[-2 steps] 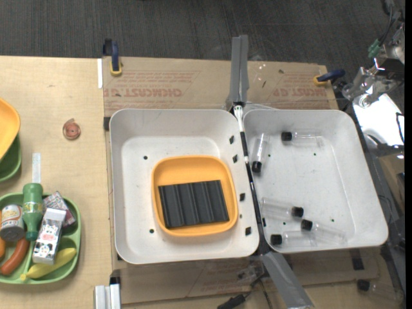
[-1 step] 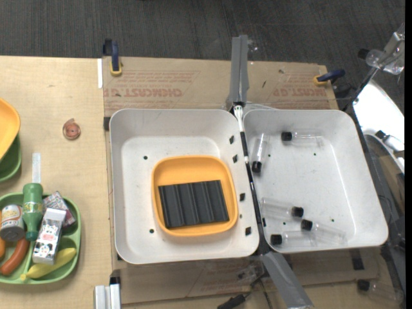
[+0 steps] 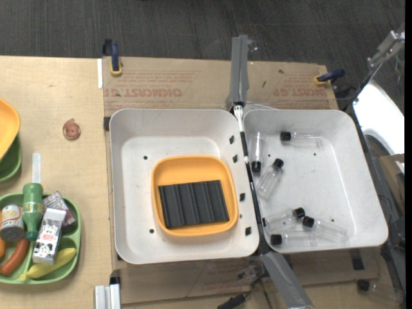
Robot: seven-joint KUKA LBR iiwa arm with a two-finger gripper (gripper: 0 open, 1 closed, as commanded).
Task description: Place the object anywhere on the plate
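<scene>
Camera view.

1. Plate: the orange plate (image 3: 193, 164) sits in the centre of the left bin (image 3: 129, 172). A dark ribbed slab (image 3: 193, 203) lies flat on it, inside the rim, with its ribs running top to bottom of the frame.
2. Other loose items: clear vials with black caps lie in the right bin (image 3: 347, 172).
   - One vial (image 3: 269, 177) lies on a diagonal, cap toward the upper right.
   - A second (image 3: 302, 136) lies across the frame near the top.
   - A cluster (image 3: 302, 227) lies at the lower edge.
3. Key relation: the plate lies left of every vial, across the two touching bin walls at frame centre. The arm enters from the right, so the right bin is the nearer one.
4. Gripper: its state cannot be told.
5. Judgement: if the slab is the object, placement appears complete. If a vial is meant, a pick is not yet done.
6. Surface and room: both bin floors are smooth and white, so round vials will likely roll. Bare plate rim surrounds the slab.
</scene>
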